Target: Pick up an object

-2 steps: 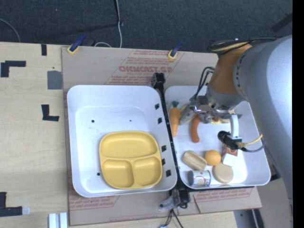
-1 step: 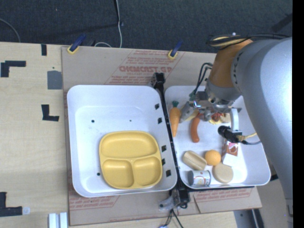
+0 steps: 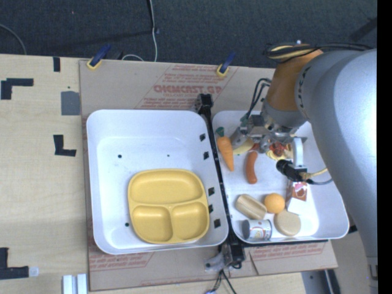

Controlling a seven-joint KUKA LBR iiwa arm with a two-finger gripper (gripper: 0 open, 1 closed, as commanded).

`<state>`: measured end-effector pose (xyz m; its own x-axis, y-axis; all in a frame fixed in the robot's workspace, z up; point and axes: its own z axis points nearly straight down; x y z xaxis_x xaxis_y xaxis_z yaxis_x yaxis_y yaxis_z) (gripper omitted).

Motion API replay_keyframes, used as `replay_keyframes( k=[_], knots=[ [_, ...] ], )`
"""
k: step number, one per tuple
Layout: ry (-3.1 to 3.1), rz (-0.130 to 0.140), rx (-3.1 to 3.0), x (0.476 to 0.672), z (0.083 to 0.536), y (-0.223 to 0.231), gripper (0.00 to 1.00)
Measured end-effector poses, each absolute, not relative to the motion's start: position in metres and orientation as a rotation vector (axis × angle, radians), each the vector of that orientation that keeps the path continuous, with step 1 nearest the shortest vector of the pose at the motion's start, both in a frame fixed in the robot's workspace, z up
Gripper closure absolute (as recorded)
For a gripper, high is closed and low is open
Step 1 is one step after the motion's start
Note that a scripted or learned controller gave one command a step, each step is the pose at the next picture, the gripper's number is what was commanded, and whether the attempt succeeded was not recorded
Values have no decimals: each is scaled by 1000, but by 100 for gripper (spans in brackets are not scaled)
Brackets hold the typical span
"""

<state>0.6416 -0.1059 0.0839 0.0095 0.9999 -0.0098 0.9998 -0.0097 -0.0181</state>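
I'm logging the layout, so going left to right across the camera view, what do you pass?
Yellow divided tray → carrot → sausage → orange ball → red and white packet.

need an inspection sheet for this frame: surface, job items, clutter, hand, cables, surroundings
Surface: two white bins side by side, left bin, right bin, on cardboard.
Job's things: in the right bin, carrot, sausage, bread roll, orange ball, can, round biscuit.
Clutter: yellow divided tray in the left bin.
Hand: hand low over the right bin's far end; finger state unclear.
Cables: black cable behind the bench.
Surroundings: dark floor, black tape marks on the wood.
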Motion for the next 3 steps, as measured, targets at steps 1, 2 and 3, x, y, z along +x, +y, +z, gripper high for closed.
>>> replay_keyframes(
  k=[1, 2, 3],
  knots=[
    [-2206, 24, -2219, 642, 93, -101, 100],
    [-2210, 36, -2233, 642, 95, -110, 0],
    [-2228, 6, -2251, 597, 88, -109, 0]
  ],
)
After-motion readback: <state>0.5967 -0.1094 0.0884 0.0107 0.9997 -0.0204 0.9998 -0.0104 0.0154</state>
